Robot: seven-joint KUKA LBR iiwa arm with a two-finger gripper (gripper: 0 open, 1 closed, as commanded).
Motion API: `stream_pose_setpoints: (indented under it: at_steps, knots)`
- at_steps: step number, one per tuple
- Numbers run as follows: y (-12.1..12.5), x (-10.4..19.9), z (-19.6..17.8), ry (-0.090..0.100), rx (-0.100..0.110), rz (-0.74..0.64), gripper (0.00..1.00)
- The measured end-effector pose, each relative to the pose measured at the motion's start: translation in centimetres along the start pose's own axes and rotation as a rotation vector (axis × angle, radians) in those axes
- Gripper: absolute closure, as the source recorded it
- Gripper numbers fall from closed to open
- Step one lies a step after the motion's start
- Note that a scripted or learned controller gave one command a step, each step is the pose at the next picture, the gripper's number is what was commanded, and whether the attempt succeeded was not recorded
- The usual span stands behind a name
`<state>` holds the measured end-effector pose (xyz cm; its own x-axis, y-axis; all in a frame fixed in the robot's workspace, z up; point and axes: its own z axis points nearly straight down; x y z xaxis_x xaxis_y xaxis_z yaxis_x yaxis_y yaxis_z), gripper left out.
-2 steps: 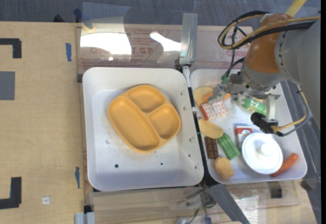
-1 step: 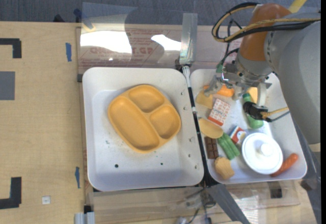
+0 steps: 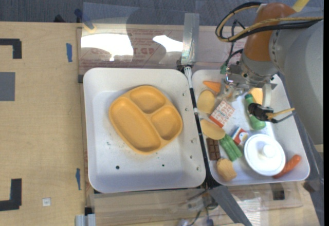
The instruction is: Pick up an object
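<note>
Nearest us, at the front of the right bin (image 3: pixel 300 168), we are seeing a small tan lump of toy food (image 3: pixel 226 169), a round white lidded container (image 3: pixel 263 154) and an orange carrot-like piece (image 3: pixel 291 164) lying against that container's right side. Just behind these, a brown chocolate-like bar (image 3: pixel 214 149), a green stick (image 3: pixel 230 148) and a small red, white and blue pack (image 3: pixel 239 135) are lying close together. The left bin (image 3: pixel 97 132) is holding an orange divided plate (image 3: pixel 146 117) near its middle. Farther back in the right bin, two pale yellow chip-like pieces (image 3: pixel 207 101) are sitting beside a red-patterned white packet (image 3: pixel 222 113), with a green bottle (image 3: pixel 254 114) to the right. At the back, the gripper (image 3: pixel 241 88) is hanging over the packet's far end; we cannot tell how it is set.
</note>
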<state>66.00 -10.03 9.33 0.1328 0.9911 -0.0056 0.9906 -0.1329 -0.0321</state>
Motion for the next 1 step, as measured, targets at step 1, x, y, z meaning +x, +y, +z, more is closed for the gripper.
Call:
stream_pose_setpoints:
  at_steps: [1]
  knots:
    - [-0.04, -2.76, -1.76, 0.004, -0.026, -0.126, 1.0]
